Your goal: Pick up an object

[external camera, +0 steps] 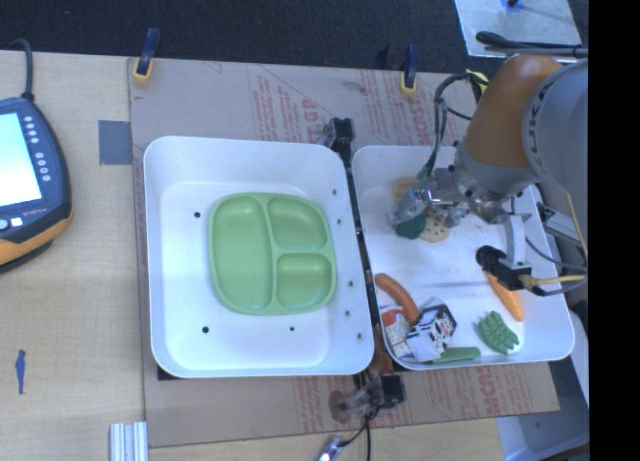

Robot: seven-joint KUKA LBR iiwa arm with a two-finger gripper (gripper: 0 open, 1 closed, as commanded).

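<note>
My gripper (pixel 418 211) is low over the back left part of the right bin (pixel 455 267), with the grey arm and its orange band reaching in from the right. Right at its tip lies a small dark green object (pixel 407 230), and a tan round biscuit-like piece (pixel 434 233) sits just beside that. The view does not show whether either one is between the fingers. Further forward in the same bin lie an orange sausage (pixel 397 295), a small carrot (pixel 508 300), a bumpy green piece (pixel 498 333), a white and black packet (pixel 428 330) and a green pod (pixel 456 354).
The left bin (pixel 175 249) holds a green divided plate (pixel 270 252). A black divider rail (pixel 357 239) runs between the two bins. A teach pendant (pixel 25 179) rests on the bench at the far left.
</note>
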